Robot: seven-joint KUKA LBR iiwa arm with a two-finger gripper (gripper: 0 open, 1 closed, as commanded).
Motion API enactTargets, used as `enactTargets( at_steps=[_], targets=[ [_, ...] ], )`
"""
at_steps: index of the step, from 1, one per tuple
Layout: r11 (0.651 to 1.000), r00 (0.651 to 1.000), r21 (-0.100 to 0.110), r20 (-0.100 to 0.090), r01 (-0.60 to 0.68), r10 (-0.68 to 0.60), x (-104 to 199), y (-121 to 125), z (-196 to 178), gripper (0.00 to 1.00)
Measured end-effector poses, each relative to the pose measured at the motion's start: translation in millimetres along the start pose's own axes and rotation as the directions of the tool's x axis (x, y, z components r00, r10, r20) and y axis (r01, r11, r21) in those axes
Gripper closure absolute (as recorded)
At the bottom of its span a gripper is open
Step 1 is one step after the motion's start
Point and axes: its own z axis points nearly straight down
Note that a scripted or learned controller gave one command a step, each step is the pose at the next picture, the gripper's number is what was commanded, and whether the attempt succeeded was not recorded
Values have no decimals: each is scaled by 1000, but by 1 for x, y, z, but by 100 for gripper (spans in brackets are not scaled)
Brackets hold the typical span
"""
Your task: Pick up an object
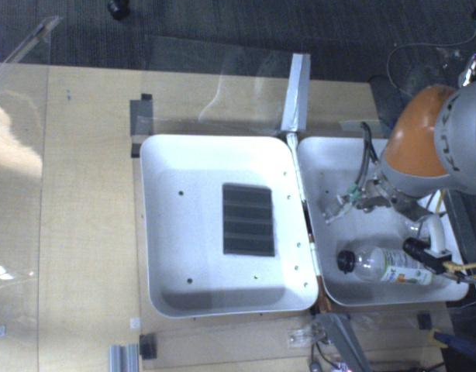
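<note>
Wooden bench [83,270] with two white bins side by side, dark floor behind. Left bin [168,208] has a dark ribbed pad [248,219] lying flat near its middle. Right bin [319,169] holds a clear plastic bottle [385,266] on its side near the front wall — black cap pointing left. Arm [436,138] reaches in from the right; gripper [339,206] is low over the right bin, apart from the bottle and behind it. Fingers look spread, nothing between them.
</note>
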Motion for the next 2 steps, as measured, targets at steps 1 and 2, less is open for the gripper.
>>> enactTargets(
  at_steps=[1, 2],
  targets=[
    [996, 996, -1, 0, -95, 95, 48, -5, -59, 0],
    [1000, 1000, -2, 0, -20, 20, 78, 15, -146, 0]
  ],
)
